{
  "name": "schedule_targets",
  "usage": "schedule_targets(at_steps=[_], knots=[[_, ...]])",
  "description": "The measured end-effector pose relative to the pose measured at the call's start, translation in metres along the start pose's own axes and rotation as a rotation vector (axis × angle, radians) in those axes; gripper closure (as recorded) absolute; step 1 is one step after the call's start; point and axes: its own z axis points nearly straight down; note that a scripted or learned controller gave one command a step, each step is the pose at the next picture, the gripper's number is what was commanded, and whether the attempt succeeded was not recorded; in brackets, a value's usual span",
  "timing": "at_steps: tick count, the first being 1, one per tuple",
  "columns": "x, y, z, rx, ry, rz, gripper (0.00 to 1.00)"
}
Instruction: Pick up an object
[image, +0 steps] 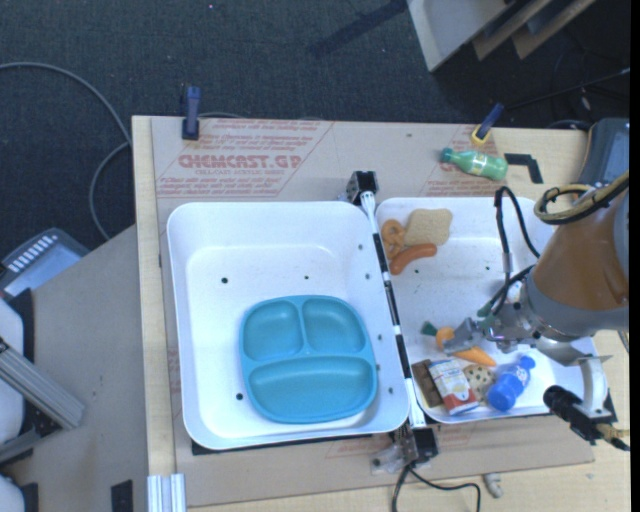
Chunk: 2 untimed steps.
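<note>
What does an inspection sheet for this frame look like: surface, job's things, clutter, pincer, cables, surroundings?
Surface: cardboard-covered bench bearing left bin and right bin.
Job's things: right bin holds toy carrot, blue bottle, snack packet, bread slice, hot dog, pretzel.
Clutter: blue divided plate in left bin; green bottle on bench.
Pincer: pincer low over the carrot; finger state unclear.
Cables: black cable looping over the right bin.
Surroundings: dark carpet.

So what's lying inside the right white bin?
In the right white bin: slice of toast, hot dog, orange carrot, blue bottle, snack packets. The grey arm covers its right side.
</note>
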Motion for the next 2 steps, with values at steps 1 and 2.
schedule_targets(at_steps=[1,2], knots=[[0.027,0.002,0.029,-0.008,-0.006,0.002,0.0],[-0.021,0.001,0.031,-0.003,-0.003,0.001,0.0]])
